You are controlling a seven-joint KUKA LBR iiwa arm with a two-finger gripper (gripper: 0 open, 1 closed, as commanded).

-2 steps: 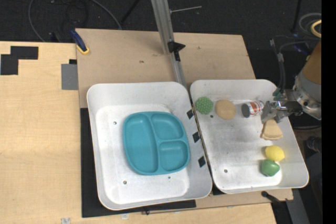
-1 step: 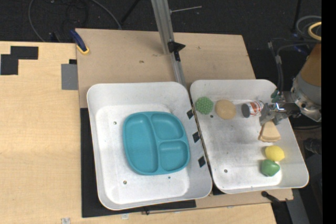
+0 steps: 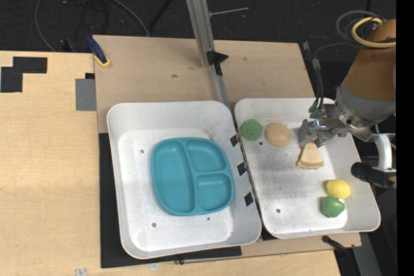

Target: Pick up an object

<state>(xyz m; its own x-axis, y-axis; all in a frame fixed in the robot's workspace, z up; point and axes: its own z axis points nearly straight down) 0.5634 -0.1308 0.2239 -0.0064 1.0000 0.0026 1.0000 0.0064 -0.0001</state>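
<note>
bench (image 3: pixel 162 71) | wooden top | carries left white bin (image 3: pixel 123 132) and right white bin (image 3: pixel 284 216), side by side

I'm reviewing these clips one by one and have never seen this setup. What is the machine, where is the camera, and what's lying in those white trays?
One camera looks down at a slant on a bench bearing two shallow white bins. The grey and orange machine at the right is a robot arm; its hand hangs over the right bin, just above a tan wedge-shaped piece. Whether it grips that piece cannot be told. The same bin holds a bumpy green ball, a beige round item, a yellow item and a green one. The left bin holds a teal divided plate.
</note>
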